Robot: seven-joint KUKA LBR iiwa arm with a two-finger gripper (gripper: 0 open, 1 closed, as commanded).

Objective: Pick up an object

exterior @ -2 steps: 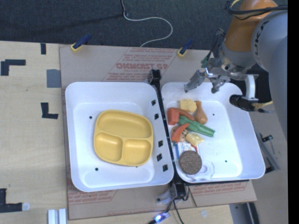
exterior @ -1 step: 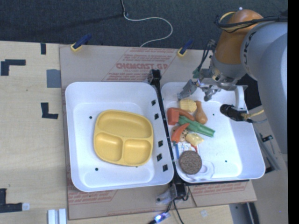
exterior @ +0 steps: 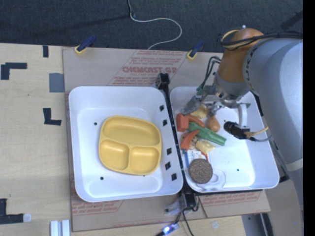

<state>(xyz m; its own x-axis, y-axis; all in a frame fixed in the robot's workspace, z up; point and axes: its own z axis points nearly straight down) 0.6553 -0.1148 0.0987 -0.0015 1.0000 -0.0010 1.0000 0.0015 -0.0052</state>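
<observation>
Hovering low over the right bin [exterior: 256, 173], my hand [exterior: 209, 102] sits near that bin's far left corner, just above a heap of toy food [exterior: 199, 127] piled along its left wall. Whether it is released or clenched I cannot tell. Nothing looks lifted yet, so I judge the pick not done: the green piece [exterior: 210, 135], the orange ones and the brown disc [exterior: 201, 171] by the near left corner all lie on the bin floor. A yellow divided plate [exterior: 130, 145] rests in the left bin [exterior: 81, 112].
</observation>
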